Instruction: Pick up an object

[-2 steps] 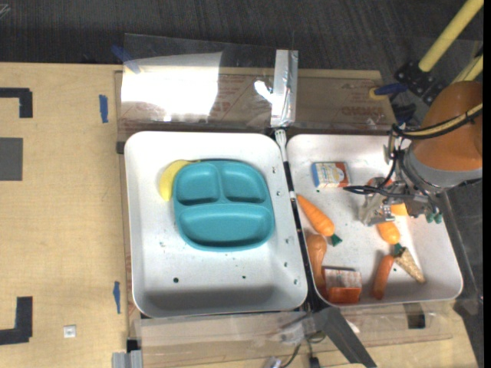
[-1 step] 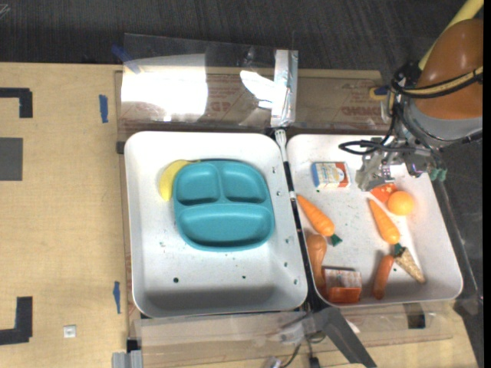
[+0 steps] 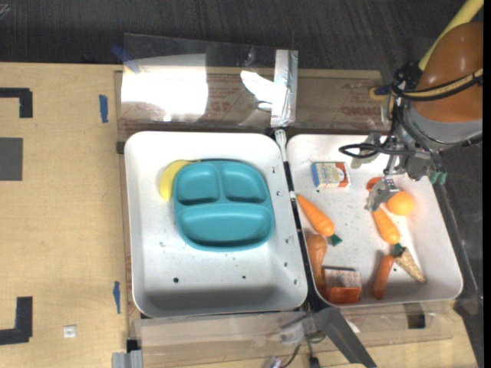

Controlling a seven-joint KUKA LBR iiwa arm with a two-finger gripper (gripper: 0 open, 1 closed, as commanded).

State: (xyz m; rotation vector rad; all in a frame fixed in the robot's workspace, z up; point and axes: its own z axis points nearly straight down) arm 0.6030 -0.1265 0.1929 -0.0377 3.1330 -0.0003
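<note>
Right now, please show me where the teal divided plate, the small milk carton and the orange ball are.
teal divided plate (image 3: 224, 205): camera view, middle ridge.
small milk carton (image 3: 331, 175): camera view, front face.
orange ball (image 3: 400, 203): camera view, top.

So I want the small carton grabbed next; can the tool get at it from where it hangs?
Probably yes: the small carton lies alone on bare floor of the right bin, and the tool hangs just beside it.

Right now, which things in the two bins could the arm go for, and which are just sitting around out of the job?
In play, right bin near the gripper:
orange ball
carrot beside it
second carrot
small carton
red stick
cone
packet

Lying about:
teal divided plate in the left bin
yellow thing half under it
clear sheet behind the bins
</note>
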